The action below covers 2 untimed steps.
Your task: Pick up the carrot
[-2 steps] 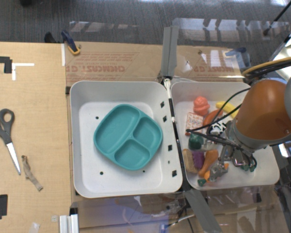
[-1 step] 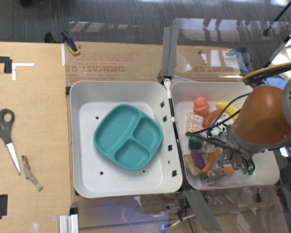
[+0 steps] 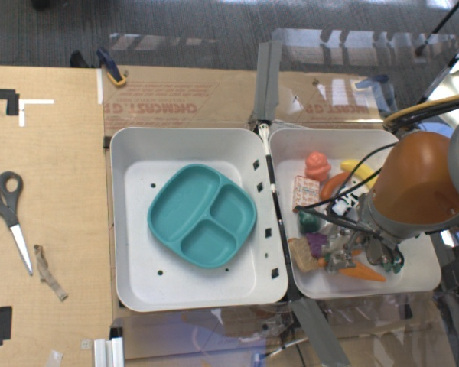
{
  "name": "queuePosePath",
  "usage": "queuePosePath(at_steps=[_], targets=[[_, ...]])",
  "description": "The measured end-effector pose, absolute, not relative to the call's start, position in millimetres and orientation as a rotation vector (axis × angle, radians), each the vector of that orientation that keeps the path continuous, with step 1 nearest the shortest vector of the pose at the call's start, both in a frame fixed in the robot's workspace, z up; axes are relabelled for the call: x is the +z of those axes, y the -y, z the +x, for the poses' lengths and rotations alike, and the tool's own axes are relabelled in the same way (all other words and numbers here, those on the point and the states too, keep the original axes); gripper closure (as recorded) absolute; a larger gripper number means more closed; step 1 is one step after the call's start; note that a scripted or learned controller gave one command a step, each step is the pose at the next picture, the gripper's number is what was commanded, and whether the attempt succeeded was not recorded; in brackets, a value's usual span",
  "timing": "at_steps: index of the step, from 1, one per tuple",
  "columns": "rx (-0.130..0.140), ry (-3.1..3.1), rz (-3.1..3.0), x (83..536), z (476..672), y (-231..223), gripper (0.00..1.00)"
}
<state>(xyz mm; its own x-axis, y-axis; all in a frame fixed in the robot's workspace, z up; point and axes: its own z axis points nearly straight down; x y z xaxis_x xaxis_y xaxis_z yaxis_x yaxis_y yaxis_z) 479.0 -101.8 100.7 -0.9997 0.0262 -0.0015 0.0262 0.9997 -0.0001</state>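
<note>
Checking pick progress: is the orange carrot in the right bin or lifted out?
In: the orange carrot lies on the right white bin's floor beside the gripper.

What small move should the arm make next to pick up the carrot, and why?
Probably a short descent straight onto the carrot, then a close. The gripper sits low in the right bin, right at the carrot's near-front spot, with toys crowding its left side, so a sideways shift looks unneeded and risky.
</note>
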Motion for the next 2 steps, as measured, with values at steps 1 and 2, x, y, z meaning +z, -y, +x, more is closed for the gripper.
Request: queuePosePath(at_steps=[1, 2], targets=[[0.001, -3.098, -0.501, 191.7, 479.0, 88.7, 1.0], [0.0, -3.095, -0.498, 200.8, 481.0, 88.2, 1.0]])
